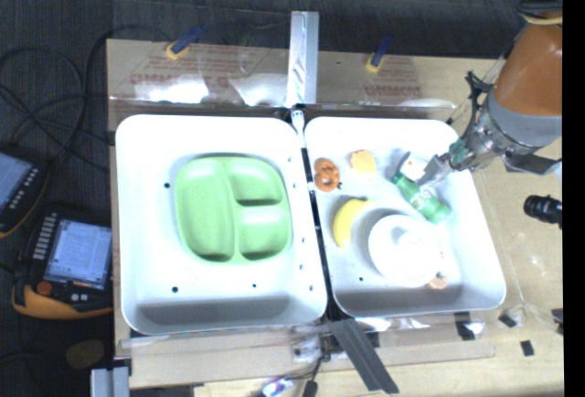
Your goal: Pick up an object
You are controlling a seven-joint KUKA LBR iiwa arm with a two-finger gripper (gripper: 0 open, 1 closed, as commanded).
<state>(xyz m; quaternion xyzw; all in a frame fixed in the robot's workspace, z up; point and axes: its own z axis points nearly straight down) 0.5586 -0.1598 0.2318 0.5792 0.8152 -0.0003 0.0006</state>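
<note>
Arm is showing a broad orange band over a grey wrist section; thin dark cable is running beside it; slim pale metallic gripper.

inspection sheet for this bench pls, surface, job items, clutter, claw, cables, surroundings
surface: two white bins side by side, left bin, right bin, on a wooden bench
job's things: right bin has a pretzel, orange piece, banana, white bowl, green bottle
clutter: green divided tray in left bin
grippers: claw low over the green bottle, grip unclear
cables: black cables on floor, left
surroundings: two screen devices on dark carpet, left
</note>
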